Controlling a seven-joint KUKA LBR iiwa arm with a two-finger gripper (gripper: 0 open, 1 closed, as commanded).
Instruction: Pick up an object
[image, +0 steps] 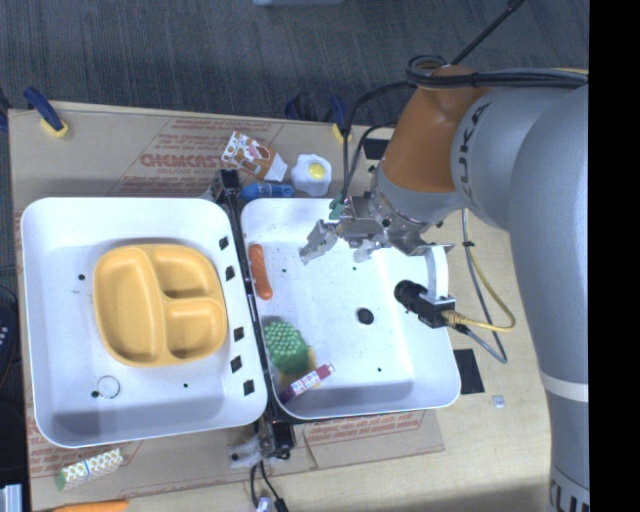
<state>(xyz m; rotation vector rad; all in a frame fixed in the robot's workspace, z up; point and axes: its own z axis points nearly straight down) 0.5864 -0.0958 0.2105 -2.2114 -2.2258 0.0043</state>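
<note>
Two bins (40, 300) are seen; one yellow tray (160, 300), one carrot (260, 272); gripper (322, 240) state cannot be told.

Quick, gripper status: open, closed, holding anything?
Gripper: open, nothing between its fingers, hanging over the right bin.

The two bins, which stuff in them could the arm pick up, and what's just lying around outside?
Pickable, in the bins:
yellow divided plate
orange carrot
green bumpy ball
small tube

Lying about on the bench:
snack packet
yellow-and-white cup
wrapped candy
</note>
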